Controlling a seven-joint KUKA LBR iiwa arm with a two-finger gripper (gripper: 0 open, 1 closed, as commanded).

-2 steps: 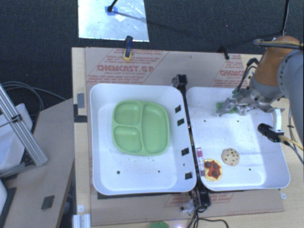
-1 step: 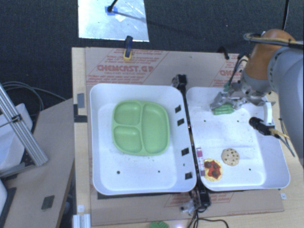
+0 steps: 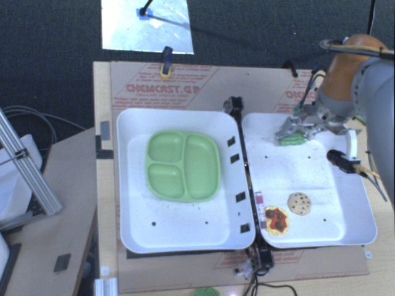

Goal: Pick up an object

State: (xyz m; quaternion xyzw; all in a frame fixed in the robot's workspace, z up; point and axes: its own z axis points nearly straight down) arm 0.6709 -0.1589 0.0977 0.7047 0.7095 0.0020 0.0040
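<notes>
The gripper (image 3: 295, 130) is hovering right over the green piece (image 3: 291, 140) in the far right bin (image 3: 345, 230) — nothing lifted yet.

The grey arm (image 3: 370, 82) bends down over the right bin's (image 3: 321, 227) far end, gripper (image 3: 295, 130) low there.

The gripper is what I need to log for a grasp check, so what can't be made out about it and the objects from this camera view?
- Gripper: too small and blurred to tell whether it grips the green object beneath it.
- Green object: partly covered by the gripper; its kind is unclear.
- Cookie and red item: too small for detail.
- Arm: cut off by the right edge.
</notes>
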